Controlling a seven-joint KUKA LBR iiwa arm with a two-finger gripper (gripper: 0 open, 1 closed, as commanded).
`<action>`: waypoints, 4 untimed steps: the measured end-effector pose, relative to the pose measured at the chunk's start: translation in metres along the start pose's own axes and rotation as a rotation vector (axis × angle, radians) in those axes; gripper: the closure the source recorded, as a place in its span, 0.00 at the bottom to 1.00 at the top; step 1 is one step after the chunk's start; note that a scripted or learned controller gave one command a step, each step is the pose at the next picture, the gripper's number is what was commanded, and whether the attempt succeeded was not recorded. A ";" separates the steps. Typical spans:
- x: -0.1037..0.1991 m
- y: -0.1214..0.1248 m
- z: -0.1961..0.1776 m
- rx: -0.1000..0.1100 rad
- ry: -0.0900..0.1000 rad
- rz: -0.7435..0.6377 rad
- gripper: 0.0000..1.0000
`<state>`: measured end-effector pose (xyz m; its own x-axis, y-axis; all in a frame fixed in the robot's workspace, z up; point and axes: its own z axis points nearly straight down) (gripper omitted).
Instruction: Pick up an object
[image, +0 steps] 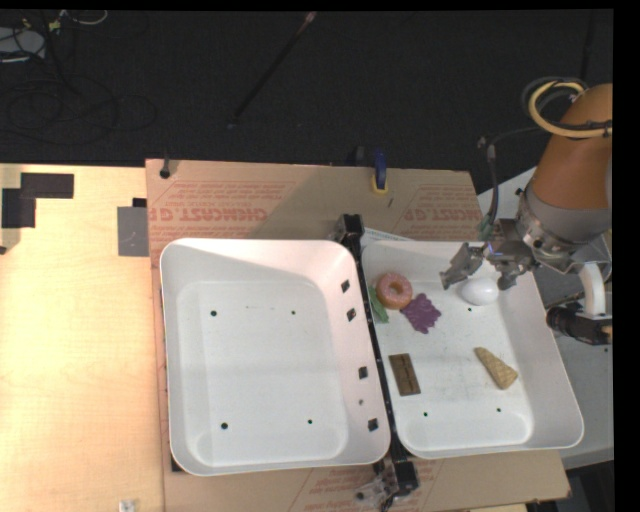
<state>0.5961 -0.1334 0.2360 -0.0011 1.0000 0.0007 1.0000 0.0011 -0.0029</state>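
— Since the claw (481, 268) is the far end of things, start near: what lies along the front of the right bin (560, 425)?

— Nearest is a flat brown block (404, 374), lying close to the divide with the left bin (180, 300). Further right is a tan wedge (497, 367), well apart from it. Beyond them, a purple lump (423, 313) touches or nearly touches a pink-iced doughnut (394, 291), which has something green tucked at its left.

— And at the back?

— A white egg-shaped piece (481, 292), just below the claw. The fingers look spread, one to the left and one to the right above it, and nothing sits between them.

— So what could spoil the pick?

— I judge the egg the likely target. It is round and smooth, so fingers closing off-centre could squirt it aside, and white on white makes its edge hard to place. It also sits near the back wall, so a nudge may trap it there.

— The arm's pose?

— It comes in from the right over the worktop (80, 330), orange band above the wrist, leaning down toward the bin's far right part.
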 end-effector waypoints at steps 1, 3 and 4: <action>0.025 0.049 0.091 0.002 0.001 -0.001 0.00; 0.026 0.025 -0.100 0.000 -0.002 -0.004 1.00; -0.030 -0.020 -0.177 -0.008 -0.005 0.006 1.00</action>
<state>0.5767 -0.1636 0.4129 0.0048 1.0000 -0.0040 1.0000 -0.0048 0.0055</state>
